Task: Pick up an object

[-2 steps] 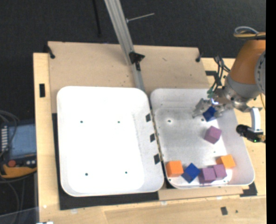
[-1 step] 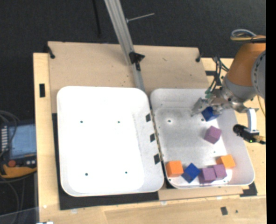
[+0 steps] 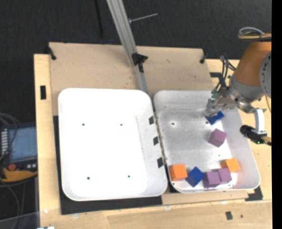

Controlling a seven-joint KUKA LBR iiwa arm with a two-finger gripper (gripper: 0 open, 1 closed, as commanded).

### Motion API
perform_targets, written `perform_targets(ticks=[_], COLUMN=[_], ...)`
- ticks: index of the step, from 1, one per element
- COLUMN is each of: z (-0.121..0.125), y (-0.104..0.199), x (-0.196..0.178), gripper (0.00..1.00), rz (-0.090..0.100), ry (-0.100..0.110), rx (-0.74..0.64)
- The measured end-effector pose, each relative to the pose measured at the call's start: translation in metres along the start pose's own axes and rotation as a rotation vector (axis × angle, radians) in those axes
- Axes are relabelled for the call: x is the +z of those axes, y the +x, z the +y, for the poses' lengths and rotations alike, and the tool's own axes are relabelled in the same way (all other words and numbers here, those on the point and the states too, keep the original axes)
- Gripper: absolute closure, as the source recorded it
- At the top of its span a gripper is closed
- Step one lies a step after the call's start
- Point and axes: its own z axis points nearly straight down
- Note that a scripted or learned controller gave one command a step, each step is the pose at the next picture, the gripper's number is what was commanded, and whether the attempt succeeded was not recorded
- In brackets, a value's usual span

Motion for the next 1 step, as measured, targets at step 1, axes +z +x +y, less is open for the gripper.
perform_targets(ticks=[1], z=[0.0009], y=[-0.0029], x=[-0.0653], gripper=[1.0], rz=[0.013], ry=[0.024], rx=[-0.001])
